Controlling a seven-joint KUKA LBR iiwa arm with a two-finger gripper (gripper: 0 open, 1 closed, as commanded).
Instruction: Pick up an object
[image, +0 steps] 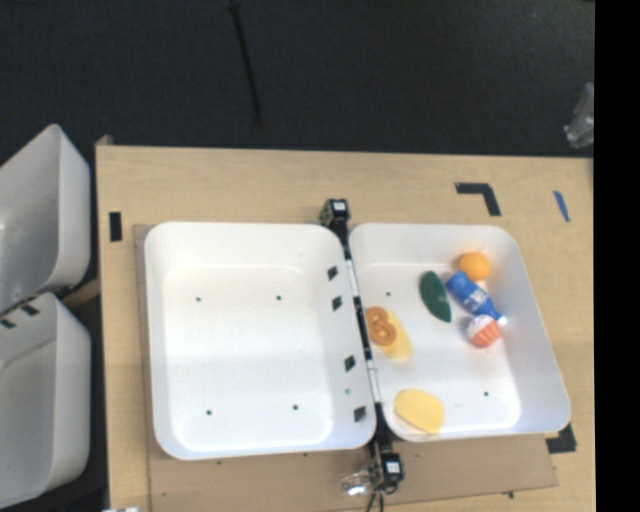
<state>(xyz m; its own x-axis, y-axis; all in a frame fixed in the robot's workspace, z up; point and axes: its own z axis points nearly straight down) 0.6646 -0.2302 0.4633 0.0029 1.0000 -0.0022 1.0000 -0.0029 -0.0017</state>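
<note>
Six loose objects, all resting on the floor of the right-hand bin (530, 400); none lifted, so the whole pick judged still to do. Near to far: one yellow lump (418, 410), one yellow piece with orange ring (386, 333), one orange-and-white item (485, 329), one blue cylinder (465, 290), one dark green oval (434, 296), one orange ball (475, 265). Two white bins, counting the left-hand bin (240, 430). Claw opening and hold: cannot tell.

A robotics lab test station: a pale wooden worktop (250, 180) with black tape corner markers (480, 196) carries two shallow white plastic bins (160, 330) clamped side by side along a black-clipped metal divider (352, 310), against a dark floor.
</note>
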